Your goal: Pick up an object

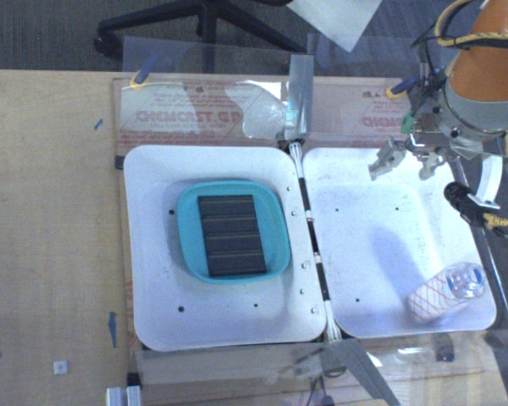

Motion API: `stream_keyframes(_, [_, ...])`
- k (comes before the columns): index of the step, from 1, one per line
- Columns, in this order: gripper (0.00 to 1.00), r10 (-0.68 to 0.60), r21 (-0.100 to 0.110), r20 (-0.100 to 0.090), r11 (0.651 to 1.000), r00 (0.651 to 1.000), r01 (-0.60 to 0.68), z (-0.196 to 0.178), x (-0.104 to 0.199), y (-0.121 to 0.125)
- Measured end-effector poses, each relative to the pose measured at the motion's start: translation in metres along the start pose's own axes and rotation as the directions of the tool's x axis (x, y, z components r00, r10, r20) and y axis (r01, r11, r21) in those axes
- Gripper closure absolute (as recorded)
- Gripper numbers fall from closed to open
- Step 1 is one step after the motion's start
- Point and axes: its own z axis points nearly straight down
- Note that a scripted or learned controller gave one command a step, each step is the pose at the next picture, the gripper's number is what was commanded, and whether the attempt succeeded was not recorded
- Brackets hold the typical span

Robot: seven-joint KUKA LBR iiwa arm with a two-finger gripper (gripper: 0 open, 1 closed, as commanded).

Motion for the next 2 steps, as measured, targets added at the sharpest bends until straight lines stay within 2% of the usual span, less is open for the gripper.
stream_keyframes(1, [0.00,0.095,-0.003,0.002,0.995,0.995,-0.095,0.006,-0.045,0.064])
stream_keyframes(2, [0.00,0.435,0.003,0.000,0.900,0.900,-0.435,0.133,-0.034,0.009])
